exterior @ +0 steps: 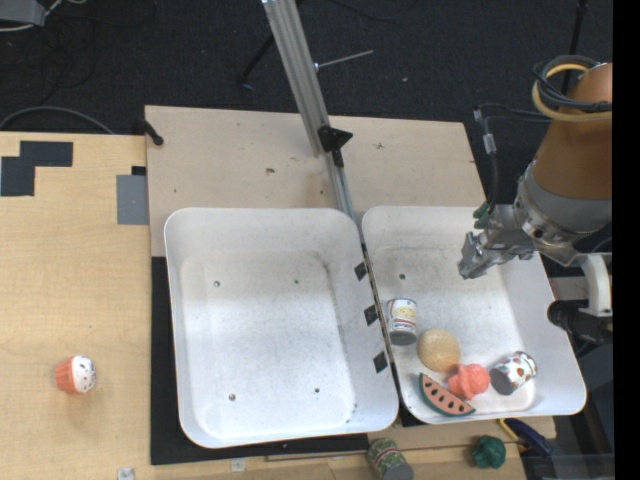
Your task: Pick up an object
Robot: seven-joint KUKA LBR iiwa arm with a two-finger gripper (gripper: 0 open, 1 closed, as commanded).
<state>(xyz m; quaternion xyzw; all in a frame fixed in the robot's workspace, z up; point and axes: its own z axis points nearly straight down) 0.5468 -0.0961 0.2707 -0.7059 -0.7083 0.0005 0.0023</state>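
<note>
The right bin [440, 238] holds several small objects near its front: a small tin can [403, 320] by the left wall, a tan round ball [438, 349], a watermelon slice toy [444, 394], a pink-orange lump [468, 379] and a red-and-white piece on a dark base [514, 371]. My gripper [476, 260] hangs over the right bin's middle right, behind the objects and apart from them. Nothing shows between its fingers.
The left bin [262, 328] lies beside the right one. A slanted aluminium rail [305, 78] runs down to the bins' divider. An orange-and-white toy [75, 374] lies on the wooden bench at far left. A green object [488, 451] and a small can [386, 457] sit in front of the right bin.
</note>
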